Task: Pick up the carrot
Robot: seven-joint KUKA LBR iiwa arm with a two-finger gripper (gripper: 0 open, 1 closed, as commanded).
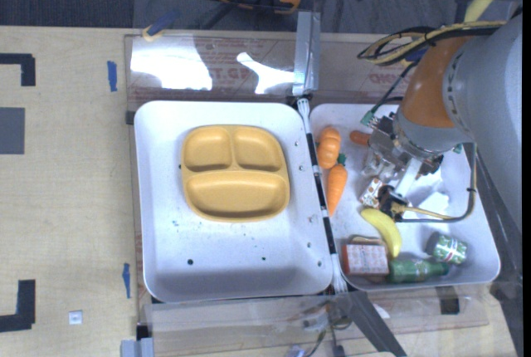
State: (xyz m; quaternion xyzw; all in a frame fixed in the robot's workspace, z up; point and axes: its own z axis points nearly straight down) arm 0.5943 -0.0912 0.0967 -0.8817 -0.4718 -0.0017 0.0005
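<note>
1. Nearest us we see one green bottle (413,269) lying on its side, one reddish packet (366,257) and one curved yellow banana (385,229).
2. We count two tapered orange carrots (334,183) by the right bin's (485,264) left wall.
3. One smooth yellow three-compartment plate (236,171) sits in the left bin (158,206).
4. Hand (383,185): we cannot tell its opening.
</note>
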